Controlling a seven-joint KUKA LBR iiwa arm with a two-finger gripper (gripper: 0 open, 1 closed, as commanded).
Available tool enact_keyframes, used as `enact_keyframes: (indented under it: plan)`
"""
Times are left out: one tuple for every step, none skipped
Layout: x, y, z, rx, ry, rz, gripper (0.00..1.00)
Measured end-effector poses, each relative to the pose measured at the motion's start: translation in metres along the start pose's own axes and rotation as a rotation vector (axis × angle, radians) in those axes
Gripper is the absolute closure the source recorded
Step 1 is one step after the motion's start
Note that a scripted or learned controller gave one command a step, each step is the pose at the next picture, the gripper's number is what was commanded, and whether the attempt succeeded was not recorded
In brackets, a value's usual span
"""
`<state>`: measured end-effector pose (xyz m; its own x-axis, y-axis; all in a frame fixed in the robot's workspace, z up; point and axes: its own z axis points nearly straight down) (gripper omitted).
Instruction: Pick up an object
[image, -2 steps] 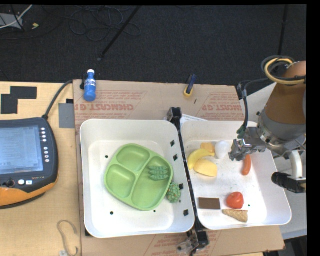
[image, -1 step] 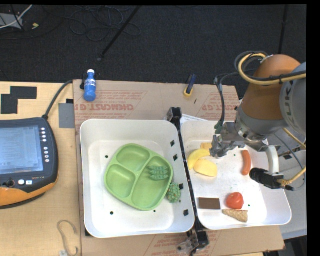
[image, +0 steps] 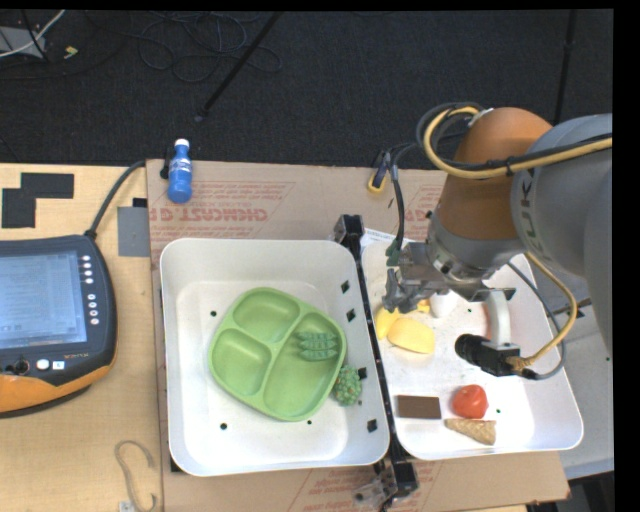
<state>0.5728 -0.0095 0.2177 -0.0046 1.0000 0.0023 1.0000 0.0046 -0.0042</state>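
Pincer (image: 407, 292) over right bin (image: 560, 420), beside yellow piece (image: 412, 336).

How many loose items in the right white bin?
4 visible: pale yellow block under the gripper, brown rectangular block, red tomato-like ball, tan wedge at the near edge. The arm may hide more.

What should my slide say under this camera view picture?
Robot gripper lowered over yellow toy in right bin; green plate in left bin.
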Motion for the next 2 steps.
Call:
enact_keyframes:
  plan:
    - [0.052, 0.019, -0.003, -0.002, 0.0, -0.001, 1.0]
    - [0.07, 0.03, 0.001, -0.001, -0.002, 0.003, 1.0]
